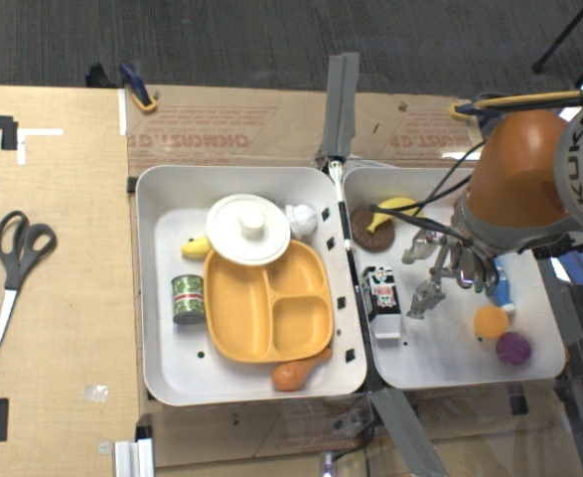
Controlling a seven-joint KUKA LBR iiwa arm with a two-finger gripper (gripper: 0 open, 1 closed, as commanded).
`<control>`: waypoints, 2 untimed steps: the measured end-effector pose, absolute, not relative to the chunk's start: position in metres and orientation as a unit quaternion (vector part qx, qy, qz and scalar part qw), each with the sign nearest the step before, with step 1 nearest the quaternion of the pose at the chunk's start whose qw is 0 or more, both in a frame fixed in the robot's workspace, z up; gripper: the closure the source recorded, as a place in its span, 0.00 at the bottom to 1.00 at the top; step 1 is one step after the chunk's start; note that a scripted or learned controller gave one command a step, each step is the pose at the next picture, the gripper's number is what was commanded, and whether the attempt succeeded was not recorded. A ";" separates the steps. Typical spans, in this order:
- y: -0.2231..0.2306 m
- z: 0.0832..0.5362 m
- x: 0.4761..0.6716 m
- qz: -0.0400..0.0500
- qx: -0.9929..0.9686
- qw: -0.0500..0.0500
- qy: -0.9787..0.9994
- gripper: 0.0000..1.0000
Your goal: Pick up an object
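My gripper [422, 278] hangs low over the middle of the right bin [450, 368], its fingers spread apart with nothing between them. Just to its left lies a small black-and-white box [380, 291], with a white block [385, 328] below that. Right of the gripper sit an orange ball [491, 323], a purple ball [513, 348] and a blue item [501, 289] partly hidden by the arm. A yellow banana [398, 207] and a brown round piece [373, 228] lie at the bin's far left corner.
The left bin [157, 366] holds a yellow divided tray [269, 311], a white lidded bowl [248, 229], a green can [187, 298], a small yellow item [196, 248] and an orange-brown item [296, 373]. Scissors [18, 256] lie on the bench at the left.
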State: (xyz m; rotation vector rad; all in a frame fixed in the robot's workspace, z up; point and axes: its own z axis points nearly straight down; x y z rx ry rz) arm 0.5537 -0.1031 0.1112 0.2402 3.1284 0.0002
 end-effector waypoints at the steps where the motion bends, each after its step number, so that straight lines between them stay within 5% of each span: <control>1: -0.095 0.093 0.555 -0.001 0.177 0.002 0.984 0.00; 2: -0.112 0.092 0.478 0.000 0.180 0.000 0.984 0.00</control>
